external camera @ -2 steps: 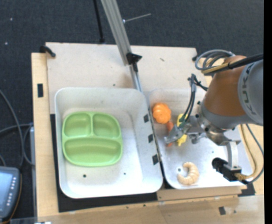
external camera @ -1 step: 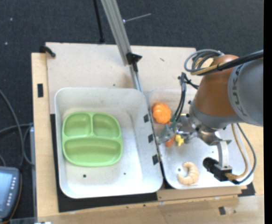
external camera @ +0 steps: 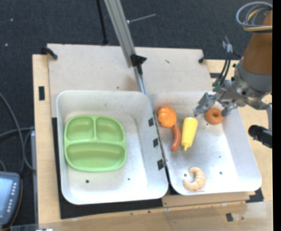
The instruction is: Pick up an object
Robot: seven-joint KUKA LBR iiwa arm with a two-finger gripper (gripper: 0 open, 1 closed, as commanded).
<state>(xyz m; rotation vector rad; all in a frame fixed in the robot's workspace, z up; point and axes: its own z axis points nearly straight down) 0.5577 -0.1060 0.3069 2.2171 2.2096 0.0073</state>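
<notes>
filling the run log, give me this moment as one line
gripper: over right bin, at donut | grasp: not confirmed | same bin: pumpkin, sausage, mustard, croissant | left bin: green tray

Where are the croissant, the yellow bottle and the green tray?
croissant [external camera: 194,178]: camera view, middle of its curved body.
yellow bottle [external camera: 189,132]: camera view, middle of its body.
green tray [external camera: 95,143]: camera view, divider between its compartments.

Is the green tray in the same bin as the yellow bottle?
No, the green tray lies in the left bin; the bottle lies in the right bin.
</notes>
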